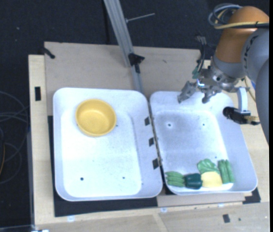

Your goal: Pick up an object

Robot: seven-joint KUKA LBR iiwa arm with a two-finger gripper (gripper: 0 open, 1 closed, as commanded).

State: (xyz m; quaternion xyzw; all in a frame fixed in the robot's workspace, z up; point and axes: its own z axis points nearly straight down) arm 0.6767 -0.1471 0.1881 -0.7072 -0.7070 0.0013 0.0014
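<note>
Two white bins sit side by side on the bench (98,57), and they are the largest things under me. The left bin (102,178) carries a yellow bowl (96,117) toward its far left corner. The right bin (189,134) is mostly bare floor, with a small pile of toys pressed against its near wall: a green piece (174,178), a darker green block (192,180), a yellow lump (211,179), a leafy green one (205,166) and a ribbed green one (225,170), all touching or just beside each other.

My gripper (194,94) hangs over the far edge of the right bin, fingers spread apart with nothing between them. I judge the toy pile my likeliest target. It lies toward the near side of the bin from me, across the whole bare floor, and slightly to the view's right. The pile's long axis runs along the near wall, so I would have to travel toward that wall and descend.
</note>
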